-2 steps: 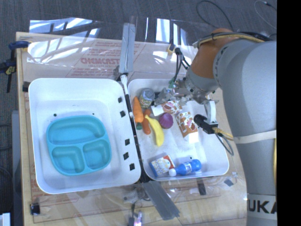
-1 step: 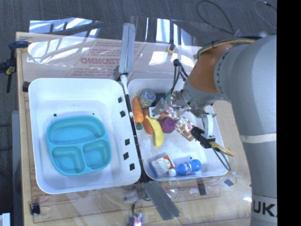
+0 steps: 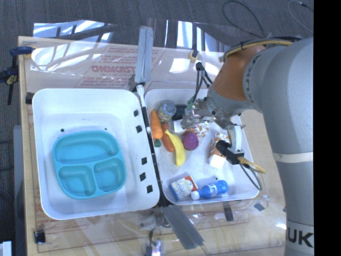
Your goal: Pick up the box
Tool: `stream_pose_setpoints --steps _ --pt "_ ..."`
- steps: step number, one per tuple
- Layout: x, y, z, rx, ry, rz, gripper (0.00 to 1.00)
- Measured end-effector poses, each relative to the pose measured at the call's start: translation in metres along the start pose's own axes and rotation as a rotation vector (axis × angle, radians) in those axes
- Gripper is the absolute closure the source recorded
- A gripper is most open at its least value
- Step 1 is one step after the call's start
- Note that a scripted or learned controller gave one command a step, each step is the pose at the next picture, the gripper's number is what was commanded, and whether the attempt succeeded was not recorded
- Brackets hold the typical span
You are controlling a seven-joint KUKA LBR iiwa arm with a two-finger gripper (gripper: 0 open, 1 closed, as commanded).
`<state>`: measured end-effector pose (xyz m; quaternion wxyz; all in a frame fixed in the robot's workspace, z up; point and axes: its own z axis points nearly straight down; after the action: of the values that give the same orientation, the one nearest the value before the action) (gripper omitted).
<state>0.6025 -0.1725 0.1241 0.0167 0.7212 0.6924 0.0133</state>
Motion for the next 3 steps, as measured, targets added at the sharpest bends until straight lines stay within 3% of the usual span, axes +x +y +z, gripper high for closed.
stream_pose_setpoints --steps 1,2,3 --pt "-0.01 -0.049 -0.06 0.045 0.005 -0.021 1.0" --pt "0.03 -0.098 -0.084 0.049 -0.001 0.265 1.0" --pt "0.037 -0.11 -0.085 0.05 -0.002 0.289 1.0"
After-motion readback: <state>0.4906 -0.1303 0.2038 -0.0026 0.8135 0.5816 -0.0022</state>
